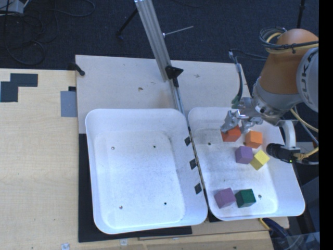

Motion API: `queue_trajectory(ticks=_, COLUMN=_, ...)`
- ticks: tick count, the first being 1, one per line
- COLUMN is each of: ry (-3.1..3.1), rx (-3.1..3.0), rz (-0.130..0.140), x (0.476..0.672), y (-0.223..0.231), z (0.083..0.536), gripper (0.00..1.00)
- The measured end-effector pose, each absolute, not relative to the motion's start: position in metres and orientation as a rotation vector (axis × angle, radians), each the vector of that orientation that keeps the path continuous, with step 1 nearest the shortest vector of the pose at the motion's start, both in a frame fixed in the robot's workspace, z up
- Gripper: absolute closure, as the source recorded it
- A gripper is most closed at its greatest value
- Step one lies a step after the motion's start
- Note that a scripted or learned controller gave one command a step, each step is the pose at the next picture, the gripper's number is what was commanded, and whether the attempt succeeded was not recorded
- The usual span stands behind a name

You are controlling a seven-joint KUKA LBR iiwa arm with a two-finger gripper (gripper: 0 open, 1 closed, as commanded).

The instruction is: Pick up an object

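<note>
The arm [291, 72] is a thick, rounded thing, grey in the shell with a broad orange band [286, 61] swelling like a dome toward the wrist. Below the band sits a pale grey collar, and at its nine o'clock side the gripper [232, 125] shows as a small cluster of silvery metal parts, too blurred to make out screws. Thin dark cables loop off the top of the band at about eleven o'clock, and a yellowish cable trails away toward four o'clock beside a black, stubby fitting [278, 152].
</note>
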State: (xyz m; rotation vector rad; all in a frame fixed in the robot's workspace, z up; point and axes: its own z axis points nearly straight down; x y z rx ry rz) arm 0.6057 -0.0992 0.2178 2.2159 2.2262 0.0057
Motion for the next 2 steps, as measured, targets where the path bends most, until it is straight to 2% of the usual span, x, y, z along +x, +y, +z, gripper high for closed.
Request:
queue_trajectory(ticks=1, ry=2.232, rx=2.221, rz=-0.004, x=0.619, y=-0.036, z=0.188, gripper=1.00)
queue_trajectory(ticks=2, ry=2.234, rx=2.218, rz=0.000, x=0.574, y=0.041, z=0.220, gripper=1.00)
